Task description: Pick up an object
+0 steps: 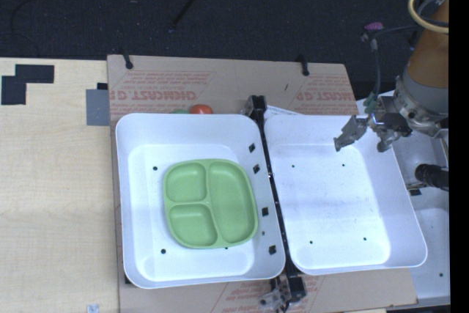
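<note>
On the right side of the bench, the grey robot arm with the orange band reaches in and bends down over the far right corner of the right shallow white plastic bin. Its two-finger metal claw hangs above the bin's back edge. The two fingers are spread wide apart, one pointing down to the left and one nearer the arm, and nothing is between them.

In the left shallow white plastic bin lies a light green plastic plate with three sections. It lies flat near the middle of that bin, well apart from the claw. A black strip runs between the two bins.

Behind the left bin, a small round red thing peeks over the back rim. The bins sit on a brown cardboard sheet with red letters, on top of a pale wooden bench.
</note>
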